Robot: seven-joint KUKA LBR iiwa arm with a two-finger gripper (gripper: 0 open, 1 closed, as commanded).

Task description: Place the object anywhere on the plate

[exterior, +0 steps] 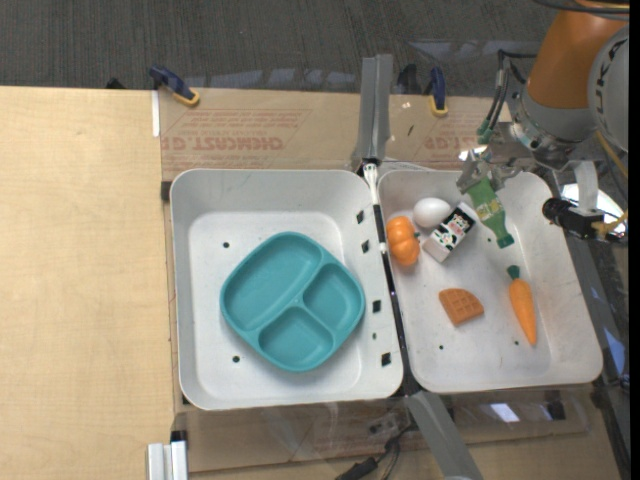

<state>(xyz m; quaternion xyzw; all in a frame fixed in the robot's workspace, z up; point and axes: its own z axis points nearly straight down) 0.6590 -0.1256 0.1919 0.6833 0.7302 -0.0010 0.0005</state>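
Green plastic bottle (492, 211), slim and tilted, hangs pinched between the fingers of my gripper (483, 176), over the back of the right white bin (580, 358); so my gripper is closed on it. It dangles below and slightly right of my fingertips. My hold looks high on its top end, so I judge it may swing or slip out on the way to the teal three-compartment plate (291, 301) in the left white bin (190, 268).

Plate (291, 301) in left bin (190, 268), carrot (523, 308) and egg (431, 211) in right bin (570, 358)
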